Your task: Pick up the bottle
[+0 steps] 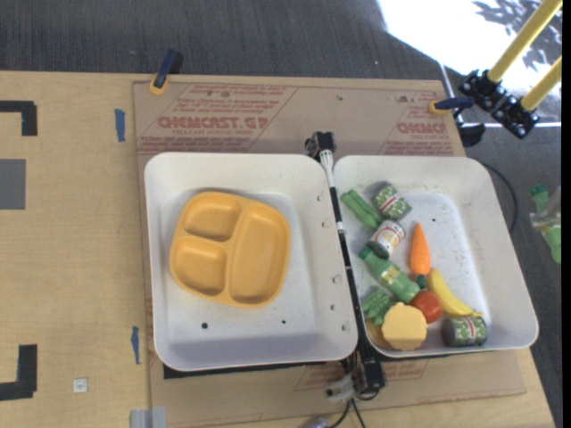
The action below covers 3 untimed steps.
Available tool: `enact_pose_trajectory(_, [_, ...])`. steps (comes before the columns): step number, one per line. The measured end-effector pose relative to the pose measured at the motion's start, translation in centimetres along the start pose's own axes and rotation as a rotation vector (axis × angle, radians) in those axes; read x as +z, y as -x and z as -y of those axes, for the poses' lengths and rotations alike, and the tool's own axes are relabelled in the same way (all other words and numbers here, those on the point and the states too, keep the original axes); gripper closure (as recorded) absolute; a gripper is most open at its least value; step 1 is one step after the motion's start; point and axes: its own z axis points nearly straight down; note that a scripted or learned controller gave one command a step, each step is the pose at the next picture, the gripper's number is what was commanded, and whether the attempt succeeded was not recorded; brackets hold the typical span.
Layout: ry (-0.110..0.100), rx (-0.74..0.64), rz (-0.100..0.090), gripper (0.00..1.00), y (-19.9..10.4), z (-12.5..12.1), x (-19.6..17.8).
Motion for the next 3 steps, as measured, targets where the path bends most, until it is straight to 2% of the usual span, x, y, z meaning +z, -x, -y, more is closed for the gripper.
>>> enact_pose_trajectory(1, [0.001,-0.37,0.001,1.0,0.4,-0.8,-7.8])
enact_pose_trajectory(2, [-0.001,-0.617,-0.002,1.0,0.8,0.0,1.4])
enact_pose_trajectory(3, [0.003,-0.864,0.002,1.0,0.8,-0.1,-6.3])
